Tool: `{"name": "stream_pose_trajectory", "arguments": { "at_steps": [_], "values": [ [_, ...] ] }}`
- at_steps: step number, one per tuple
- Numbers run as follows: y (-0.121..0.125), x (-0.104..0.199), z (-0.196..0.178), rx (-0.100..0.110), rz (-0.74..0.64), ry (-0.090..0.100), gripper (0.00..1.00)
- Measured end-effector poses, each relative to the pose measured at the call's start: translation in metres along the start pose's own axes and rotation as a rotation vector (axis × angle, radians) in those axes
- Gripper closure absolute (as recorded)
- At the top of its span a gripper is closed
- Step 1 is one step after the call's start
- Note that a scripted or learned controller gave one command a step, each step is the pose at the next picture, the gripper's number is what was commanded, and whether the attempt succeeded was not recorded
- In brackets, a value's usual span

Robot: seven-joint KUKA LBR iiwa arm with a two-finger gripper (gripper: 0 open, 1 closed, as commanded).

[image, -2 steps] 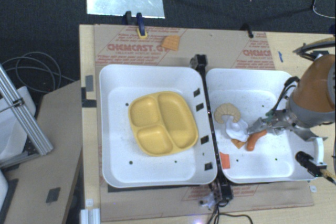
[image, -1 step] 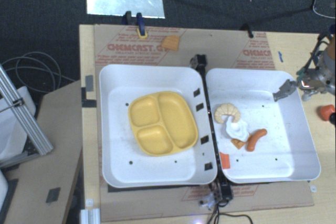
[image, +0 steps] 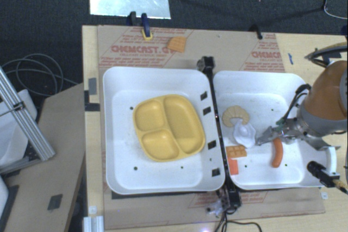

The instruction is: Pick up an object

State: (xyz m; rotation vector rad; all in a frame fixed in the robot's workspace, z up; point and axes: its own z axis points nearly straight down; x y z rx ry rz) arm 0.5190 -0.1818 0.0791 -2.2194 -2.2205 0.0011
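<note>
Your gripper (image: 266, 136) sits low in the right bin (image: 261, 81), its tip pointing left at the crumpled white piece (image: 244, 133) — just beside it, perhaps touching. Whether the pincer is spread or closed, you cannot tell, and nothing visibly sits in it. The orange sausage (image: 277, 153) lies just below the tip, its long axis near upright in the view. Count one croissant (image: 236, 114), one white piece, one sausage, two small orange blocks (image: 235, 151) — and one yellow divided plate (image: 168, 127) in the left bin (image: 119, 133).
</note>
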Motion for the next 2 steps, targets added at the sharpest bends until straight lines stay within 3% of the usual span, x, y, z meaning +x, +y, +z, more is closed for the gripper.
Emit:
{"name": "stream_pose_trajectory", "arguments": {
  "at_steps": [1, 2],
  "values": [
    [0.003, -0.002, -0.016, -0.007, -0.001, -0.003, 1.00],
    [0.056, 0.076, -0.107, -0.011, -0.009, -0.002, 1.00]
  ]
}}
